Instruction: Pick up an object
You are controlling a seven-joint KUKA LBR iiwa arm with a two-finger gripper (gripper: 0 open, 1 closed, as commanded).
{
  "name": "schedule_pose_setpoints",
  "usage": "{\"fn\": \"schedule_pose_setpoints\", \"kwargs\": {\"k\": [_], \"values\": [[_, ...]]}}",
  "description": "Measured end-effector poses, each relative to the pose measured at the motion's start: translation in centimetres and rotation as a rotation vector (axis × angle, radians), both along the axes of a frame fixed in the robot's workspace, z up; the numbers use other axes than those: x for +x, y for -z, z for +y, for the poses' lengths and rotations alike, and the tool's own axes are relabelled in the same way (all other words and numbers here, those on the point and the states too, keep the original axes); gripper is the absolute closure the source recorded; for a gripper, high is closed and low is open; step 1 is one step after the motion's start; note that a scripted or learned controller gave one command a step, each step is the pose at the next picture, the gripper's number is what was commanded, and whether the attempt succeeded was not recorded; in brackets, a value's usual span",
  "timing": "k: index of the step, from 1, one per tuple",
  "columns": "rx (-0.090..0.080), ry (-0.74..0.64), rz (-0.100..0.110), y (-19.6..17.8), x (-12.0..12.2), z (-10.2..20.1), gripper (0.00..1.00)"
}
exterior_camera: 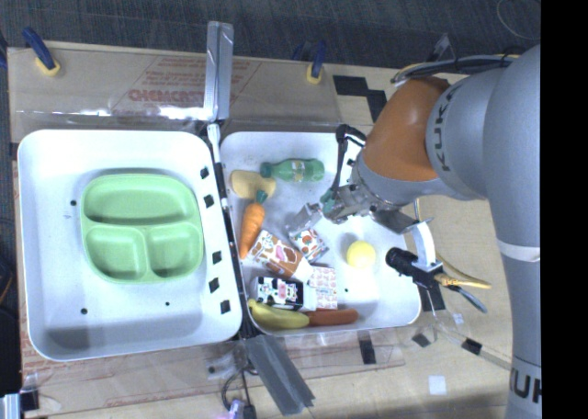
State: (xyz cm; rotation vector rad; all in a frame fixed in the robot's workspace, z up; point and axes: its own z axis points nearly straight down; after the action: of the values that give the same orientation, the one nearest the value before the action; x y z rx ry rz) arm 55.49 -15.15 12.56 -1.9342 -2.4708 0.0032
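Note:
The right white bin [276, 141] holds several small items. Along its back lie a green bottle [292, 169] and a pale yellow potato-like piece [245, 184]. An orange carrot [251, 228] sits at the left wall. Printed snack packets [276, 254] lie mid-bin, and a yellow lemon [360, 254] rests to their right. At the front are a black-and-white carton [278, 292], a banana [278, 318] and a red sausage [333, 317]. My gripper [312, 215] hangs low over the bin's middle, just above a small packet [310, 243] and left of the lemon.
The left white bin [37, 224] holds a green divided plate [142, 226]. A metal divider [219, 77] runs between the bins. The arm's orange band [409, 132] and grey body cover the right bin's right edge.

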Motion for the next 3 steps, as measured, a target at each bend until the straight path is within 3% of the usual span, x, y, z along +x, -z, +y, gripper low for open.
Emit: {"fn": "schedule_pose_setpoints", "kwargs": {"k": [1,2,3], "values": [[-0.001,-0.004,-0.001,-1.1,0.1,0.0,1.0],[-0.001,-0.005,-0.001,-1.1,0.1,0.0,0.0],[0.0,-0.202,-0.003,2.1,0.3,2.7,0.0]]}}
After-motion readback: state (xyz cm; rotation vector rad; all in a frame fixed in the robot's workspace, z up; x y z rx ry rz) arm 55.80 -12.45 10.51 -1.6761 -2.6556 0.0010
